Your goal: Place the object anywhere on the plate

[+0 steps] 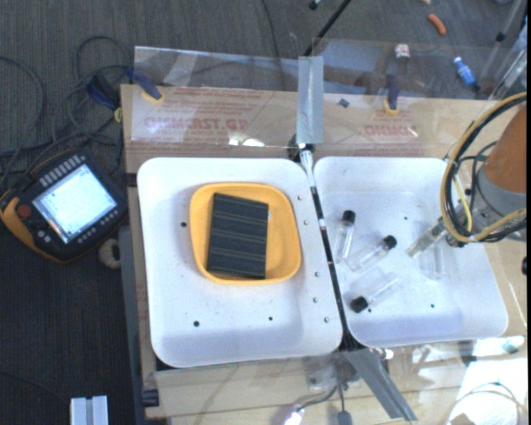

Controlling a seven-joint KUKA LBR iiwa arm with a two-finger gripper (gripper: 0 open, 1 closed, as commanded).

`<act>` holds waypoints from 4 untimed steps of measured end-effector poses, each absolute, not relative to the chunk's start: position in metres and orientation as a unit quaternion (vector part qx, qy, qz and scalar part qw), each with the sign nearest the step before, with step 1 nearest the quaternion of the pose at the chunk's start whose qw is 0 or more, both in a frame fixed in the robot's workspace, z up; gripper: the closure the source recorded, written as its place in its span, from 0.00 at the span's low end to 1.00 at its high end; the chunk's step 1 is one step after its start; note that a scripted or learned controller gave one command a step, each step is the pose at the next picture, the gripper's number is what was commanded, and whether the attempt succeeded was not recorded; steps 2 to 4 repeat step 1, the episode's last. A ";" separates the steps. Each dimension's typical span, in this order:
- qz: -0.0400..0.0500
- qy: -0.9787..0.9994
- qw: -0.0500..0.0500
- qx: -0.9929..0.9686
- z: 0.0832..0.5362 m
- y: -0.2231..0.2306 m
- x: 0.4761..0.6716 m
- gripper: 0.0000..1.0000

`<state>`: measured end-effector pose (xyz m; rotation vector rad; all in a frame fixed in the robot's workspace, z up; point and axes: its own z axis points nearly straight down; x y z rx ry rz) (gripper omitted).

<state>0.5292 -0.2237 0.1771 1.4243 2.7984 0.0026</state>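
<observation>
Clear vials lie scattered beside my gripper point(425, 242)

Three glossy black-capped vials point(372, 253) rest left of me; far left, a ribbed dark slab point(238, 235) tops the yellow plate point(288, 237). My jaws' spread: cannot tell.

Faint red print runs across the clear sheet point(221, 118) taped over the cardboard behind the left bin point(159, 326). It is seen through glare and looks mirrored or smeared; no word of it can be made out for sure. A shorter patch of the same red print sits behind the right bin point(478, 321), near point(388, 131), equally unreadable. The pendant point(64, 206) on the floor at left has a lit screen, but its contents are too small and washed out to read.
</observation>
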 end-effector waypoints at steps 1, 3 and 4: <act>0.001 0.891 0.001 0.454 0.177 -0.224 0.529 0.00; 0.001 0.891 0.001 0.454 0.177 -0.224 0.529 0.00; 0.001 0.891 0.001 0.454 0.177 -0.224 0.529 0.00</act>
